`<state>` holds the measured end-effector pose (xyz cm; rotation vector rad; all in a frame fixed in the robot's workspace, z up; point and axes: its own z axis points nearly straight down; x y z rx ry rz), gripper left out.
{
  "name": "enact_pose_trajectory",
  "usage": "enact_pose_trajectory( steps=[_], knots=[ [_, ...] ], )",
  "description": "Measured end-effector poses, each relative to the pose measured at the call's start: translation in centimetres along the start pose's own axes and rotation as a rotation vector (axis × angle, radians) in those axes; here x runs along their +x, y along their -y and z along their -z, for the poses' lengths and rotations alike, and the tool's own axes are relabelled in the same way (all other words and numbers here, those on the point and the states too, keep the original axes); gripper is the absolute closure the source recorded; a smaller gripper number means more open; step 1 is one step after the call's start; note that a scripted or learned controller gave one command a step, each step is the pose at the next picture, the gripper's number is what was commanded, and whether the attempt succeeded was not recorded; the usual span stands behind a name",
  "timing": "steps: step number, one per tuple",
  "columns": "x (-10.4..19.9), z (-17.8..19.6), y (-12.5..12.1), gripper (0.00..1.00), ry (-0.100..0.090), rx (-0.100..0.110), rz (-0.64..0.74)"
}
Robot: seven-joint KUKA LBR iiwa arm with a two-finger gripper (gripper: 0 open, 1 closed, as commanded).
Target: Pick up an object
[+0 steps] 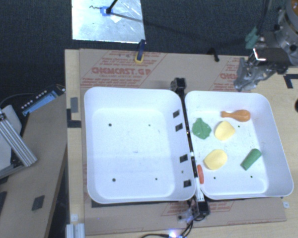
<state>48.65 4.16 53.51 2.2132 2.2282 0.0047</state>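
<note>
The right bin (275, 148) holds several small items. An orange drumstick-shaped piece (236, 115) lies near its back wall. A green leafy piece (201, 128) sits at the left, with a yellow lump (224, 131) just right of it. A second yellow lump (215, 158) lies nearer the front, and a green cylinder (251, 158) rests to its right. A small red piece (200, 174) lies against the bin's left wall. My gripper (247, 81) hangs above the bench just behind the right bin's back rim, apart from all the items and with nothing seen in it.
The left bin (97, 133) stands beside the right one, joined along a black-clipped divider (185, 133). Both sit on a cardboard sheet (119, 68). A shiny metal plate (108, 14) lies at the back left, and cables run across the back.
</note>
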Motion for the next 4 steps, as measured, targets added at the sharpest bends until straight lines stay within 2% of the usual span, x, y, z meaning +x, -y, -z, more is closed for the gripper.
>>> enact_pose_trajectory(
  steps=[4],
  knots=[
    [8.7,0.0,0.0,1.0,0.0,0.0,-0.001]
  ],
)
